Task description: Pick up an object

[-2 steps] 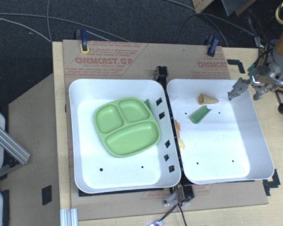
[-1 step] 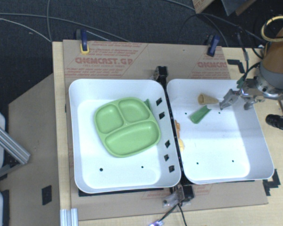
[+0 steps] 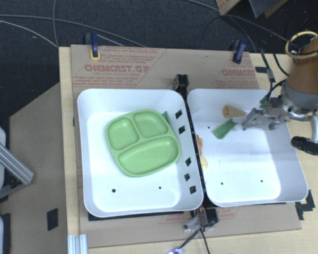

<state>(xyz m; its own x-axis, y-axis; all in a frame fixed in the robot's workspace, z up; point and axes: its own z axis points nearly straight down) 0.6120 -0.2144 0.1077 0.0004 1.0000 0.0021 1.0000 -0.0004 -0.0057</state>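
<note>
In the right bin (image 3: pixel 265 194) a green, stick-like object (image 3: pixel 223 128) lies near the back, angled toward the left. Just behind it rests a small tan cone-shaped piece (image 3: pixel 233 111). My gripper (image 3: pixel 250 119) hangs low over the back of this bin, immediately right of the green object's upper end and of the tan piece; it is not clear whether it touches either. Small orange and yellow bits (image 3: pixel 201 151) lie against that bin's left wall. A green divided plate (image 3: pixel 143 142) sits in the left bin (image 3: pixel 95 194).
The arm, with its orange band (image 3: pixel 306 73), comes in over the right bin's back right corner. A black divider with clips (image 3: pixel 188 142) runs between the bins. Blue clamps (image 3: pixel 94 45) hold the board at the back.
</note>
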